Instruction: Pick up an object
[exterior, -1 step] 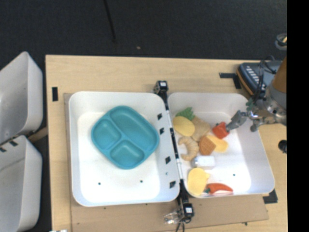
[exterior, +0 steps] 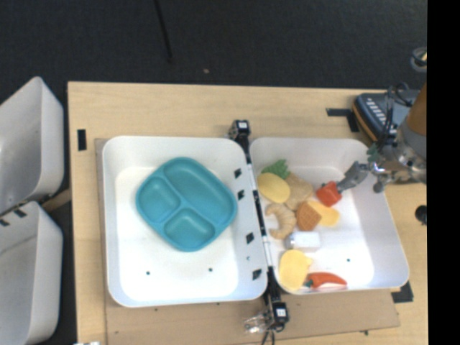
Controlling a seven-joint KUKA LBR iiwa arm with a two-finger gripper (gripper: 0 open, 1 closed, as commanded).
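Observation:
The right bin (exterior: 374, 243) holds several toy foods. A small red piece (exterior: 328, 194) lies near its middle. Around it are a yellow lemon shape (exterior: 274, 187) with a green leaf (exterior: 276, 168), a beige croissant shape (exterior: 282, 220), an orange-brown block (exterior: 309, 215), a white piece (exterior: 305, 241), a yellow round piece (exterior: 293, 268) and a red pepper (exterior: 327, 280). My gripper (exterior: 365, 180) hangs over the bin's upper right part, open. Its left finger (exterior: 352, 175) points down at the red piece and ends just beside it. Nothing sits between the fingers.
In the left bin (exterior: 118, 264) lies a teal divided plate (exterior: 187, 203). A ridge with black clips (exterior: 251, 214) separates the two bins. White padded shapes (exterior: 29, 142) stand off the bench at the far left.

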